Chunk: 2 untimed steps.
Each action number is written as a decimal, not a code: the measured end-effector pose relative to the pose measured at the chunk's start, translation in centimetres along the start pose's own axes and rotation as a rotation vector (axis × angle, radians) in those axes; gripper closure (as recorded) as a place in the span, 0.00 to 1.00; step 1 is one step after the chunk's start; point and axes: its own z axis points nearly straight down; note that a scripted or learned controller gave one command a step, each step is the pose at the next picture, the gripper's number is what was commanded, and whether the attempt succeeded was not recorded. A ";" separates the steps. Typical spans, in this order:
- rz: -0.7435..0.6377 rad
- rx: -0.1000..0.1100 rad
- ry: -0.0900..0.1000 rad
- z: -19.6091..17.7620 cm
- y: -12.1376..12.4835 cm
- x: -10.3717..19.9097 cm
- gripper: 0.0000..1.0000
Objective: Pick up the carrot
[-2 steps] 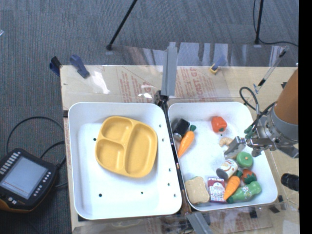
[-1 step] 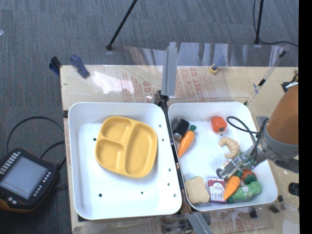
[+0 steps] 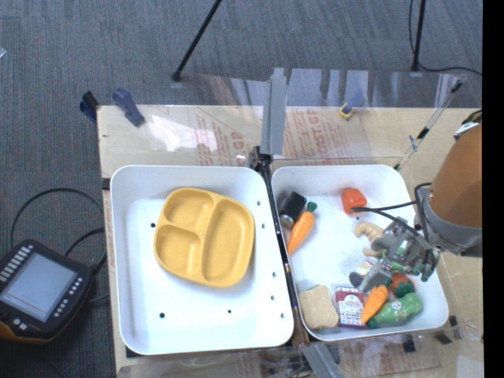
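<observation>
Hovering low over the right bin [image 3: 394,176], end effector [image 3: 398,250] poised near the bin's 4 o'clock corner; impossible to tell whether spread or pressed together, and nothing visibly pinched. Just below, toward 7 o'clock, one carrot [image 3: 375,304] lying tilted beside a green bottle [image 3: 398,309] and a small red packet [image 3: 348,305]. Farther out, toward 9 o'clock, a second carrot [image 3: 301,229] resting by the bin's left wall next to a black object [image 3: 290,205]. Judged barely begun: approach made, no grasp or lift yet done. Reaching in from 3 o'clock, grey wrist bent down, orange band [image 3: 471,179] above. Beyond, in the left bin [image 3: 126,211], a yellow divided plate [image 3: 206,236].
</observation>
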 end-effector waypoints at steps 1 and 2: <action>0.125 0.000 -0.002 -4.6 1.9 1.3 0.00; 0.134 0.001 0.002 -5.3 1.6 1.1 1.00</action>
